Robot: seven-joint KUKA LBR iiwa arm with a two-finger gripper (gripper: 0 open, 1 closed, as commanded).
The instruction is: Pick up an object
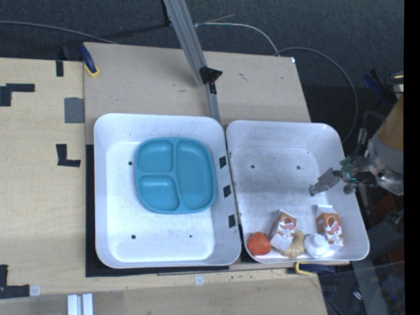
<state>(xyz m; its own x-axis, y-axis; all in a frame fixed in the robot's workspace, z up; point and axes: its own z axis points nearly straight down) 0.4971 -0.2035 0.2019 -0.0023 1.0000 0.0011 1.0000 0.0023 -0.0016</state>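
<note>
Best to lower the hand (326,181) (grip unclear from here, nothing visibly held) squarely over one carton (329,226) in the right bin (275,136), clear of neighbours.

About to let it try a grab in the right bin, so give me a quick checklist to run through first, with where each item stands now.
1. Gripper over the right bin: ok, at its right side.
2. Gripper free of load: ok, nothing seen in it.
3. Targets present: ok, two small cartons, a red ball and a white cap sit along the near edge.
4. Targets apart: not ok, they crowd together.
5. Blue divided plate out of the way: ok, in the left bin.
6. Finger opening: cannot tell.
</note>
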